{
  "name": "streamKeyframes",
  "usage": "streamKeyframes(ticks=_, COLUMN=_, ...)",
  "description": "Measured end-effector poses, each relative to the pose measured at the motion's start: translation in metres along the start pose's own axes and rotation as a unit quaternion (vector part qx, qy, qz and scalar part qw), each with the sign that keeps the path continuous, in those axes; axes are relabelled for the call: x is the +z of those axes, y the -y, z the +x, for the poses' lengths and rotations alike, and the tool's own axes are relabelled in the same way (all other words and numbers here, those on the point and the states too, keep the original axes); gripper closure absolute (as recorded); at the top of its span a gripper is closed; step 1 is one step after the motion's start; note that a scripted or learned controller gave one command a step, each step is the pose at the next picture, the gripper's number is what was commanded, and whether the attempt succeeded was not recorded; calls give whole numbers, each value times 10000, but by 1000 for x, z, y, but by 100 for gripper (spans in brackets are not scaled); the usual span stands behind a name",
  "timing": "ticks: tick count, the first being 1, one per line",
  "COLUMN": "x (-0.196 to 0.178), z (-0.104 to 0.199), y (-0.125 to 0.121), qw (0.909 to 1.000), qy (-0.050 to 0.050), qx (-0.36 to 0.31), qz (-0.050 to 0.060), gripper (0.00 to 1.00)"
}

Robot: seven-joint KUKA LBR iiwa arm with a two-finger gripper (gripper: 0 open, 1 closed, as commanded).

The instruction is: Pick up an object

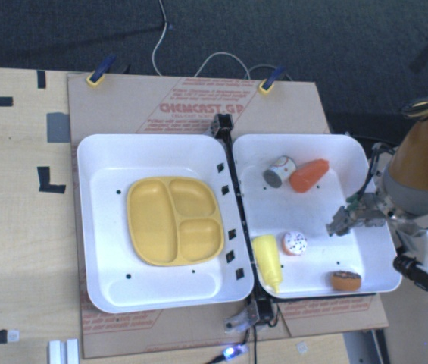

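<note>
The right bin [350, 149] holds several small things: an orange carrot-like piece [309, 174], a grey cylinder [278, 171], a white ball with dark dots [295, 243], a yellow bottle [267, 259] and a brown doughnut [345, 280]. My gripper [344, 222] hangs over the right part of this bin, right of the dotted ball and above the doughnut. Nothing shows between its fingers. The grey arm with its orange band [417, 158] comes in from the right.
The left bin [92, 203] holds a yellow divided plate [174, 220]. Both bins rest on a brown board [198, 105] with yellow and blue clamps [101, 70] at its far corners. A white cable [221, 58] loops behind.
</note>
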State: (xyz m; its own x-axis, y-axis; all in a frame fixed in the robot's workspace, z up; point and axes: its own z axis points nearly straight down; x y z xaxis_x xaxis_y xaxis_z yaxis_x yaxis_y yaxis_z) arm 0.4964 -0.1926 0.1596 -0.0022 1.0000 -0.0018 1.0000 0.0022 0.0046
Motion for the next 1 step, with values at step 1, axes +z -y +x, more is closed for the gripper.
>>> streamKeyframes(ticks=1, x=-43, z=-1, y=3, qw=10000, qy=-2, qx=3, qz=7, gripper=100)
